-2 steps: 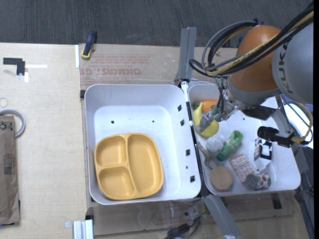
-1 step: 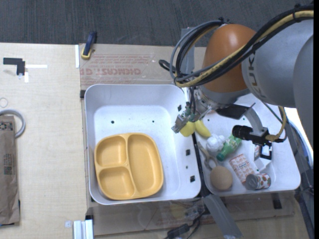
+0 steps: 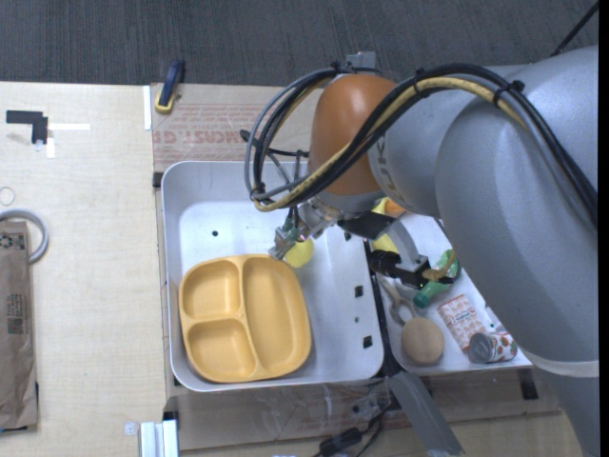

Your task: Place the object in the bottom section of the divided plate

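The grey arm's two-finger gripper (image 3: 290,243) hung low over the left white bin (image 3: 190,208), just beyond the top edge of the yellow three-section plastic plate (image 3: 245,317), its jaws pinching a small pale-yellow object (image 3: 300,253). The plate's sections held nothing, while a tan round ball (image 3: 422,341) lay in the right white bin (image 3: 447,360).
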Motion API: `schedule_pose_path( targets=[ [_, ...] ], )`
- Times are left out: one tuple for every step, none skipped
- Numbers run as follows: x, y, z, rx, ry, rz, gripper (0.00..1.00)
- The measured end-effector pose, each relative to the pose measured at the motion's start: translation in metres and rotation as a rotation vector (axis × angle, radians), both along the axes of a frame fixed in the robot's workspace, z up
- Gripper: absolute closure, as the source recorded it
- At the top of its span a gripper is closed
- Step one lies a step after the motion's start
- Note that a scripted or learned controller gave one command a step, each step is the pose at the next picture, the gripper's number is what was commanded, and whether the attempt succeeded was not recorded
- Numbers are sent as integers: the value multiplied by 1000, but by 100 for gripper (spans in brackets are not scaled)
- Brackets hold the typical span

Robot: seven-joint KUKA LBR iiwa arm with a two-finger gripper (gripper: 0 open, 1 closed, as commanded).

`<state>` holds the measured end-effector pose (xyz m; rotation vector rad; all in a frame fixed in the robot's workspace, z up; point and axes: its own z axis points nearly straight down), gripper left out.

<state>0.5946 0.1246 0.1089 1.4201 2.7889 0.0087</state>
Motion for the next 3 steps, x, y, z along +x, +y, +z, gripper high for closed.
schedule_pose_path(
  targets=[
    [33, 55, 89, -1, 13, -212, 100],
    [25, 82, 15, -1, 14, -330, 100],
    [-56, 84, -6, 14, -9, -479, 100]
  ],
)
